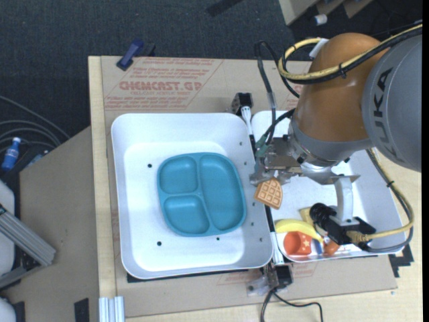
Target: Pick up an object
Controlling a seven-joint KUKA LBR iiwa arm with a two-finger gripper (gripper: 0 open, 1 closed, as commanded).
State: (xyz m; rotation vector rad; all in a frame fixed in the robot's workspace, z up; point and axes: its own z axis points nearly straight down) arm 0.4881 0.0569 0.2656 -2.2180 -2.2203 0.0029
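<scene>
My gripper hangs over the wall between the two bins, at the left edge of the right bin. A small tan waffle sits between its fingertips, tilted, and the fingers are shut on its upper edge. The waffle hangs just right of the left bin's rim. The arm's large orange and grey body covers most of the right bin.
A blue divided plate lies in the middle of the left bin. At the right bin's front lie a yellow banana and a red-orange toy. A blue clip rests on the bench's far-left corner.
</scene>
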